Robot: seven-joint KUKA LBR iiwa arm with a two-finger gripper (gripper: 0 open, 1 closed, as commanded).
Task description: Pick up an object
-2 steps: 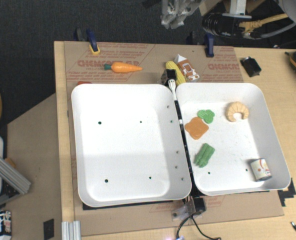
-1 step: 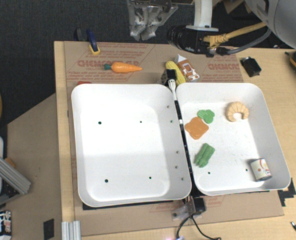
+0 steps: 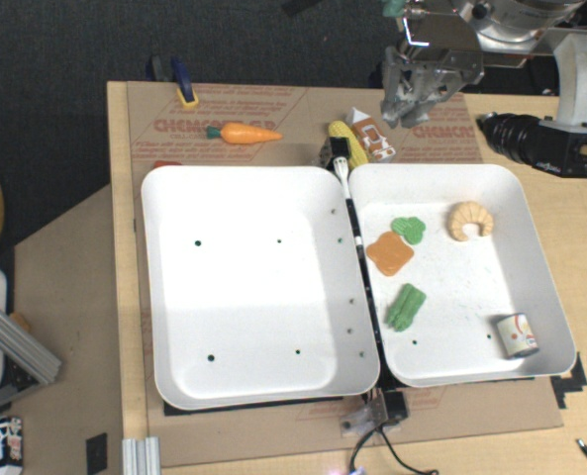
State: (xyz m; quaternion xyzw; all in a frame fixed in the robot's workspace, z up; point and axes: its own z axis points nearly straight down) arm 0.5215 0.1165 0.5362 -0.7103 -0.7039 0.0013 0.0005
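My gripper point(image 3: 408, 110) hangs high above the back edge of the right bin point(image 3: 537, 255), with nothing seen between its fingers. Below it the right bin holds a croissant point(image 3: 469, 220) at the back, a green leafy piece point(image 3: 409, 230), an orange slab point(image 3: 389, 253), a green pickle-like piece point(image 3: 406, 307) and a small can point(image 3: 516, 334) in the front right corner. All of them lie well forward of the gripper.
The left bin point(image 3: 174, 295) sits beside the right one. Behind the bins on the board lie a carrot point(image 3: 245, 135), a blue and yellow clamp point(image 3: 183, 83), a corn cob point(image 3: 346, 139) and a brown packet point(image 3: 373, 141).
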